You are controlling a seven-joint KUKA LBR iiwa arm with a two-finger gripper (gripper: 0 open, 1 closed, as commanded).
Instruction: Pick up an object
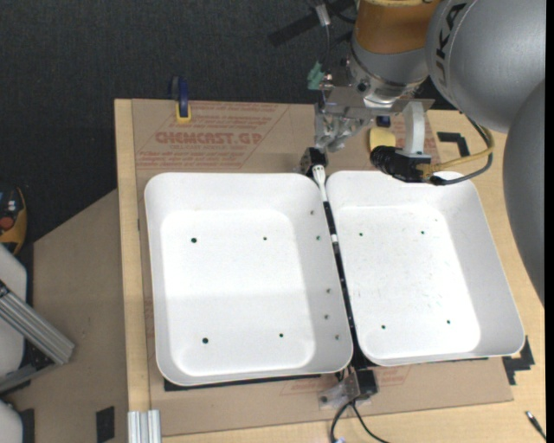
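Looking down at a slant, we see a brown board [216, 138] lying on the bench, printed in faded red with CHEMCAST GP near its back edge. A blue and yellow clamp [181, 99] grips that edge on the view's left. Beyond the board lies a dark, speckled surface [130, 43], and at the lower left a pale metal rail [35, 333] runs off at an angle.

Two shallow white bins sit side by side on the board, meeting along a black seam strip [333, 251]. The left bin [160, 260] and the right bin [485, 260] each show a white floor marked with four small dark dots. The right one's floor also carries fine grey specks. At the front end of the seam, a small black clip [362, 382] with a dark cable sits at the board's edge.

The grey arm [493, 60] comes in from the right, its orange band [389, 26] near the top of the frame. The gripper [332, 137] hangs over the board just behind the bins, above the back end of the seam. We cannot tell whether its jaws are released or clenched. A small black and white piece [314, 163] sits just below the gripper at the seam's back end. We cannot tell whether it is the object to be picked or a fitting of the bins, so we cannot say where the object lies.
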